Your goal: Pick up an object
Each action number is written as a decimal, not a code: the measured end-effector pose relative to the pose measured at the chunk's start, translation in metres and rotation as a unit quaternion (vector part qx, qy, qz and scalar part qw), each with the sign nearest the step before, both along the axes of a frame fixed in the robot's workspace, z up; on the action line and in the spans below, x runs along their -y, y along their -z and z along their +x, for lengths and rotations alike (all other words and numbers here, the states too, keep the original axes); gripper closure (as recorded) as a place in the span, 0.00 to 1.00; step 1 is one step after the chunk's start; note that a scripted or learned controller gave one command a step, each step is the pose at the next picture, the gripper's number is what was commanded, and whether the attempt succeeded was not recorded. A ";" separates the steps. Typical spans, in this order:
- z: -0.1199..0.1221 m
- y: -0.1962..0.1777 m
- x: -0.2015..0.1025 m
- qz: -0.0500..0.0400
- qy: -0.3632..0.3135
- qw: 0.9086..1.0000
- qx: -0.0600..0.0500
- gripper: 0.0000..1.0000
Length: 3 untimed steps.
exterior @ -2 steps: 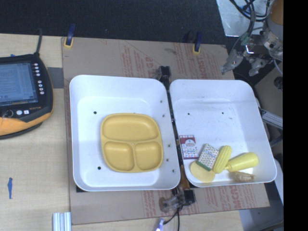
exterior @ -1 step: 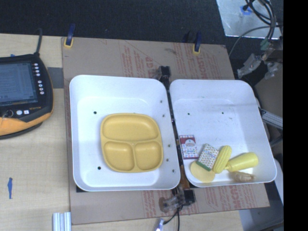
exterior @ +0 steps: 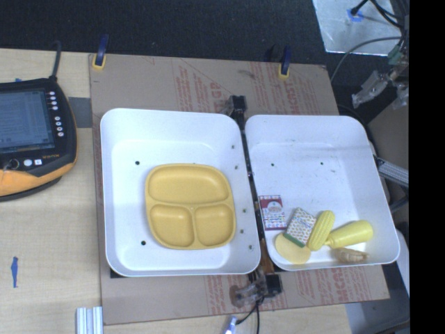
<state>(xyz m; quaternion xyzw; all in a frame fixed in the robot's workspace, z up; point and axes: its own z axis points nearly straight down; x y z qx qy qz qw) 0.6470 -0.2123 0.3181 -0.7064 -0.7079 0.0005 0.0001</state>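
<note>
Item 1. Claw [exterior: 381, 88]: we recorded a grey metal part at the upper right, past the far corner of the right bin and well apart from every object. We could not tell whether it was released or clenched, and we saw nothing in it.

Item 2. Right bin [exterior: 313, 145]: white and shallow, with its contents gathered along the near edge. In this cluster we listed:
- a yellow bottle-shaped piece [exterior: 350, 234] lying on its side
- a small tan piece [exterior: 350, 256] just in front of it
- a yellow corn cob [exterior: 320, 229]
- a green-and-white patterned packet [exterior: 300, 226] touching the cob
- a flat yellow disc [exterior: 292, 249] partly under the packet
- a small red-and-white box [exterior: 271, 211] beside the bin's left wall

Item 3. Left bin [exterior: 122, 186]: white, touching the right bin. It held a yellow three-compartment tray [exterior: 190, 205] lying flat near its middle.

Item 4. Cardboard sheet [exterior: 181, 82]: it lay under both bins, with a blue clamp [exterior: 101, 51] and a second blue clamp [exterior: 284, 60] on its far edge.

Item 5. Table [exterior: 49, 256]: pale wood. At its left edge we noted a handheld screen unit [exterior: 31, 138] with an orange base.
</note>
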 end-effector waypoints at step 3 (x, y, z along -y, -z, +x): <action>-0.007 0.126 -0.166 0.000 -0.003 1.000 -0.002 1.00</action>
